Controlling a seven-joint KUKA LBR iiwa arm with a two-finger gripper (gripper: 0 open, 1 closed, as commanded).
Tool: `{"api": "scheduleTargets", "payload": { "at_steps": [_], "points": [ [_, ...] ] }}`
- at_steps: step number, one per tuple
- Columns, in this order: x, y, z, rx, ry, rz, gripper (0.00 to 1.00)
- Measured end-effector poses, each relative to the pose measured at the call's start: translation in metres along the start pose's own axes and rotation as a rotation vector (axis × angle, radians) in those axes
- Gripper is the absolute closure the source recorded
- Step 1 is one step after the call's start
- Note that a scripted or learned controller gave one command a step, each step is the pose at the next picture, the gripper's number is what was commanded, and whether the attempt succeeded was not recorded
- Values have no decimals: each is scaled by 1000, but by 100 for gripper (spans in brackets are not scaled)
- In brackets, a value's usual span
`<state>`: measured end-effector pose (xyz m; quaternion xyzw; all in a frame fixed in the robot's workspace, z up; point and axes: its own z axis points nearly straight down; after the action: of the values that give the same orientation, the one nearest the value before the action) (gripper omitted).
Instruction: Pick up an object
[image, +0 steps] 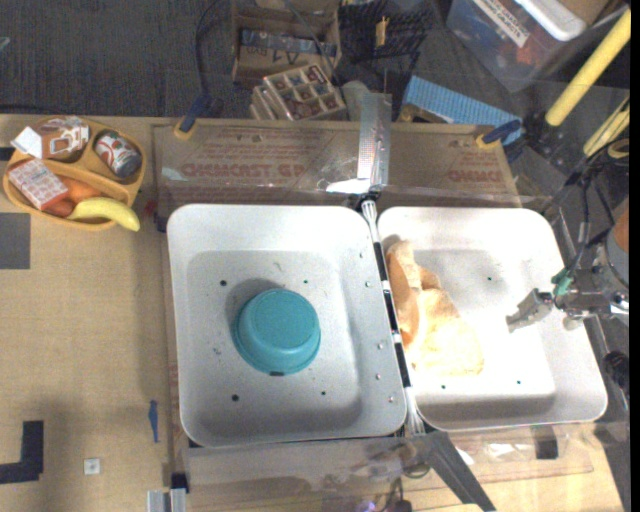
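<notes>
Two smooth white bins (200, 250): round teal bowl (278, 331) left, crumpled tan cloth (428, 315) right; fingers (524, 312) indistinct, state unclear.

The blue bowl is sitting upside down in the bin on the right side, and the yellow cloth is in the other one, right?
Not quite. The camera view shows the blue bowl upside down in the left bin. The yellow cloth lies in the right bin, so they are indeed in separate bins.

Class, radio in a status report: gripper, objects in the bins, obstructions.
Gripper over right bin, holding nothing. Teal bowl upside down in left bin. Tan cloth in right bin. Nothing blocking.
</notes>
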<state>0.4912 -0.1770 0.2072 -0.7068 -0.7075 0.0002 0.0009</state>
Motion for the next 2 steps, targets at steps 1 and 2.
{"api": "scheduleTargets", "payload": {
  "at_steps": [1,2],
  "points": [
    [76,16,114,-6,-1,-7,0],
    [73,16,104,-8,-2,1,100]
  ]
}}
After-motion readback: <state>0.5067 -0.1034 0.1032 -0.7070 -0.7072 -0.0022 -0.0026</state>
